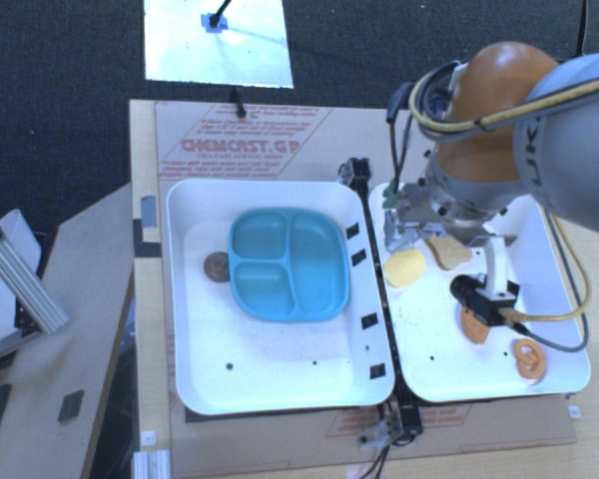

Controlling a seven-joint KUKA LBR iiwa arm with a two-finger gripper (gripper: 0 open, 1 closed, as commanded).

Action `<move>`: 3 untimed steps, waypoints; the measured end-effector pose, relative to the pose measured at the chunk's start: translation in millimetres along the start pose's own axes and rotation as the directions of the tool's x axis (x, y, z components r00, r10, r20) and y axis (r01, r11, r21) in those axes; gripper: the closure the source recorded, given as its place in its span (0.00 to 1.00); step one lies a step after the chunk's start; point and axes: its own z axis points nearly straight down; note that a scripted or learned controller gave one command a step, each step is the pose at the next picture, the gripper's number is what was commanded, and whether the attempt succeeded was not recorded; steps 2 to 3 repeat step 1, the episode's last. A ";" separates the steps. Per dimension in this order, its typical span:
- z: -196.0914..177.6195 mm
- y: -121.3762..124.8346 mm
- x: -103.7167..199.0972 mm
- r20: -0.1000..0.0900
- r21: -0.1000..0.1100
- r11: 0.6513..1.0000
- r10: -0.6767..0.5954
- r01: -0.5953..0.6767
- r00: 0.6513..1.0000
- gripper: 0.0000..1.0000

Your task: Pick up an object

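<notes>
Arm reaches in over the right bin [569, 367]. Its hand [404, 223] hangs low near the bin's left wall; whether it is parted or closed, cannot tell. Just below it lies a yellow piece [405, 266]; a tan piece [449, 253] sits beside that. Left bin [195, 367] holds a blue divided plate [286, 264].
</notes>
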 end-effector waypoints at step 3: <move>16.3 -22.8 54.0 0.000 0.001 1.000 0.000 0.000 1.000 1.00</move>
